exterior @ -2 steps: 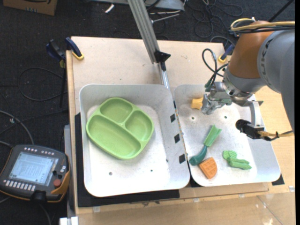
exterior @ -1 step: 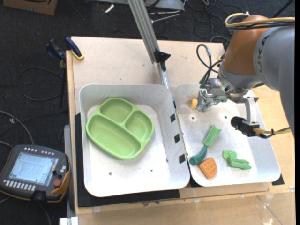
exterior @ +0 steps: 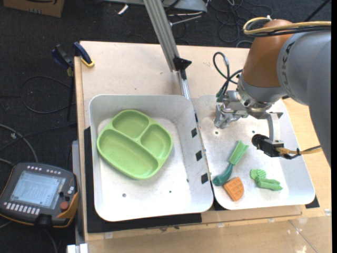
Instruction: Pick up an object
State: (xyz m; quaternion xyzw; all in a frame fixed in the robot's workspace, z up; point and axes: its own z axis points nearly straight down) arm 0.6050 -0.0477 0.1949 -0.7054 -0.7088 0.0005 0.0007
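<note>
My gripper (exterior: 222,120) hangs over the upper left part of the right bin (exterior: 295,194), near the wall between the two bins. Nothing shows between its tips. Below it in the same bin lie three things. A long green piece with a teal curved end (exterior: 233,161) slants down to the left. An orange waffle-like piece (exterior: 235,188) sits just under that teal end. A small green toy (exterior: 265,179) lies to the right of them. All three are apart from the gripper.
A green divided plate (exterior: 135,143) lies in the left bin (exterior: 100,109). A slanted metal pole (exterior: 164,30) stands behind the bins. A blue and yellow clamp (exterior: 73,54) sits at the bench's far left corner. A teach pendant (exterior: 37,194) lies off the bench at lower left.
</note>
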